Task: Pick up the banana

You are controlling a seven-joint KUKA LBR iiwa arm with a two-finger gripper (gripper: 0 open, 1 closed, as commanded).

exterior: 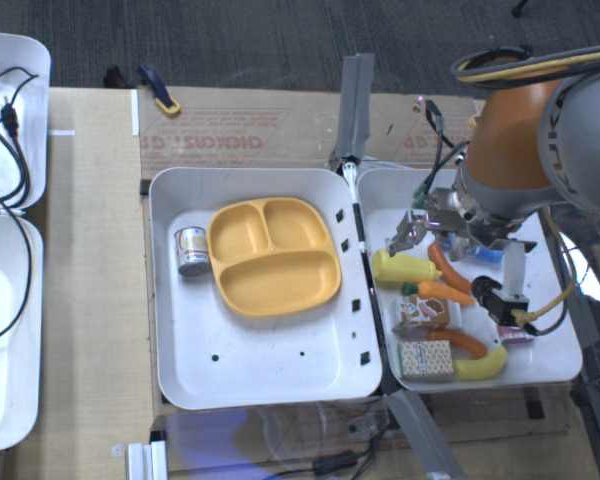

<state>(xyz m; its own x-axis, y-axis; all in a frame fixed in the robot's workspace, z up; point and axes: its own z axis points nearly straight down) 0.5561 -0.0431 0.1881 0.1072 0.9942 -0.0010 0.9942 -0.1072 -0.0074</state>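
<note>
Although the gripper (412,231) hangs over the upper part of the right bin (572,360), the banana (485,365) is not yet picked up; it lies in the lower right corner of that bin, well apart from the gripper, so I judge that almost the whole task is left: to go to it, to close on it and to lift it. Whether the gripper is wide or narrow I cannot tell, and nothing is seen held in it. On the left of the frame, the left bin (270,363) holds a small can (191,251) and, just beside it, a yellow divided plate (275,258); these are far from the work and do not disturb. In the right bin it is crowded. Under the gripper lies a pale yellow oblong thing (405,267), which could be mistaken for the fruit. Then come two carrots (448,268), a printed packet (421,312) and a brown block (427,360). An orange piece (462,343) lies just above the banana and the block is just beside its left end, while the bin wall is close on its lower side, so there is little free room for a grasp.
</note>
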